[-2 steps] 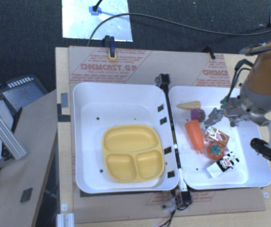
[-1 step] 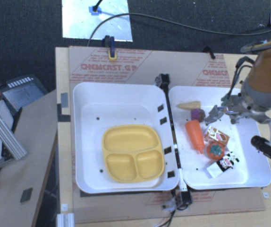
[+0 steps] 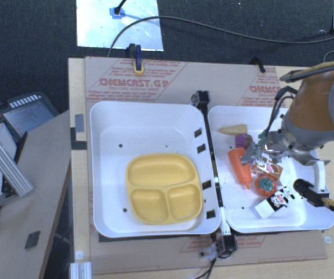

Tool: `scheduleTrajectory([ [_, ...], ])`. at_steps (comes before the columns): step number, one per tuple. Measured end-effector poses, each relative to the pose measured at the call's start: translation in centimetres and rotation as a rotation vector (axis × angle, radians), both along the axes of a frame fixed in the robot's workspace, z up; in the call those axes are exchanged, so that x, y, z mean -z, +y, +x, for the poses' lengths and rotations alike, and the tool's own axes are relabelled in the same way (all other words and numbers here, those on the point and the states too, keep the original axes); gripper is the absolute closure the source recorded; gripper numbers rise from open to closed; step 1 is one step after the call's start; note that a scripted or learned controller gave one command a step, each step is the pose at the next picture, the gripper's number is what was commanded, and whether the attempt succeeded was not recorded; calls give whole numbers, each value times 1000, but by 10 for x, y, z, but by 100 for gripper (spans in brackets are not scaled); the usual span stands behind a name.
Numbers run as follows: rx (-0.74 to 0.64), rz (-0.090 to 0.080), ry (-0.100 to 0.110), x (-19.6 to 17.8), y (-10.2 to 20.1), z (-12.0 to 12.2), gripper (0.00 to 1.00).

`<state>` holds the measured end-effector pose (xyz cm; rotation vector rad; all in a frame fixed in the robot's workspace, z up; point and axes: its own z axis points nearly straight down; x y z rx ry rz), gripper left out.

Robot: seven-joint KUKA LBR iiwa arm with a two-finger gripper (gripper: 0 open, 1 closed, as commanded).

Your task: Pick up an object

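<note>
A white bin (image 3: 114,127) sat on the left; a yellow plate (image 3: 164,188) with three dips lay flat in it, nearer the front wall. Just beside it on the right sat a second white bin (image 3: 242,215), and all the small toys were in this one. At its back lay a pale tan piece (image 3: 232,130); a small purple thing (image 3: 243,139) touched the tan piece's front edge. An orange toy carrot (image 3: 238,164) lay in front of those two, its thin end pointing to the front. The gripper (image 3: 253,154) was down low in this bin, right against the carrot's right side and just in front of the purple thing; I could not tell if its grip was loose or tight, and nothing could be seen held in it. Right of the carrot lay a small orange and white packet (image 3: 267,168); a round red toy with a green top (image 3: 265,185) sat just in front of it; a white block with black marks (image 3: 272,204) lay nearest the front wall. The grey arm (image 3: 315,112) with its orange band reached in from the right.
</note>
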<state>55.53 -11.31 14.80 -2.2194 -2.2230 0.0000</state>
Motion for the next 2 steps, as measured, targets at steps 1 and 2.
scheduleTrajectory([
  [1, 0, -2, -6, 37, -2, 6, 0],
  [2, 0, -6, -21, 42, -3, 11, 0],
])
